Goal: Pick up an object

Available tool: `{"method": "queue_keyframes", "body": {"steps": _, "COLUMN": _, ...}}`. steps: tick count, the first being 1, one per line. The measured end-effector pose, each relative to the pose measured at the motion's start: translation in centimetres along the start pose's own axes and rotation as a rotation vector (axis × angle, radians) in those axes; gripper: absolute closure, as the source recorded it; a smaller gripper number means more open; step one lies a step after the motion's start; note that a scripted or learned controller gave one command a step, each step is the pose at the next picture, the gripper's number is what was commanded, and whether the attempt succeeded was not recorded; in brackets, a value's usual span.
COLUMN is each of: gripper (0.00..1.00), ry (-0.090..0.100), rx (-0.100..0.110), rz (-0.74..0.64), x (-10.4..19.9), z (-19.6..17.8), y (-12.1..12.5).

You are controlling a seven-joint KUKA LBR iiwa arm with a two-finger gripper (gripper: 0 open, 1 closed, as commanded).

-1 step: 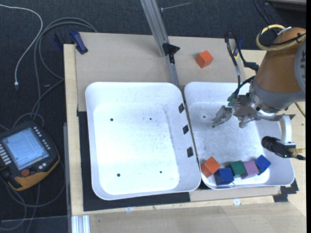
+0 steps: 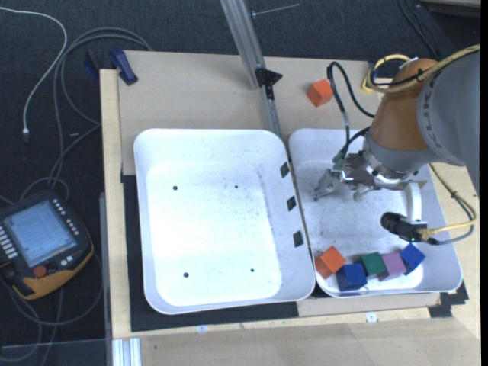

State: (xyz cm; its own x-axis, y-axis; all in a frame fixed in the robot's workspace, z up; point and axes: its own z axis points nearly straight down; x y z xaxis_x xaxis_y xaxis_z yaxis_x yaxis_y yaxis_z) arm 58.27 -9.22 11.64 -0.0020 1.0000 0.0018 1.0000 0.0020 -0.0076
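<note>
Camera view: the fixed overhead camera looked down at a slant on a tan surface (image 2: 198,82) that carried two shallow white bins side by side.
Arm: the grey KUKA arm (image 2: 450,105), its orange band (image 2: 400,117) above the wrist, reached in from the right and hung over the right bin (image 2: 335,147).
Claw: the claw (image 2: 341,187) pointed down over the upper middle of the right bin, its two metal fingers (image 2: 325,186) spread apart, with nothing between them.
Blocks in the bin: five small blocks lay in a row along the near edge of the right bin, well apart from the claw: an orange block (image 2: 331,260), a dark blue block (image 2: 351,276) touching it, a green block (image 2: 373,264), a pale purple block (image 2: 393,264) and a second blue block (image 2: 412,256).
Stray block: another orange cube (image 2: 320,92) sat on the bare surface beyond the right bin, near a black cable.
Left bin: the left bin (image 2: 152,151) was speckled with fine dark marks on its floor.
Pole: a metal pole (image 2: 240,29) slanted down from the top of the picture to the gap between the bins.
Floor: a teach pendant (image 2: 38,239) with a lit screen lay on the dark carpet left of the surface, its cables looping away.
</note>
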Motion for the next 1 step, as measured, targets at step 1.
{"method": "queue_keyframes", "body": {"steps": 1, "gripper": 1.0, "ry": 0.0, "rx": -0.007, "rz": 0.0, "x": 0.02, "z": -1.6, "y": 0.09}}
